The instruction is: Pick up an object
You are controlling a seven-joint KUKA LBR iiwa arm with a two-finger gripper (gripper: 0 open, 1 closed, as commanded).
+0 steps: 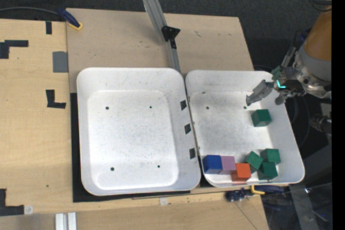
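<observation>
My gripper [268, 98] hangs over the far right part of the right bin [226, 77], its two fingers spread apart with nothing between them. A lone green cube [261, 117] lies on the bin floor just below and in front of the fingertips, apart from them. Along the bin's near edge sit a blue cube [212, 164], a purple cube [228, 163], an orange cube [242, 171] and three more green cubes [267, 169] clustered in the near right corner.
The left bin [81, 83] stands beside the right one, sharing a raised rim [186, 116]. A grey metal pole [153, 2] slants down to the bins' far edge. The arm's orange band [322, 35] is at the right.
</observation>
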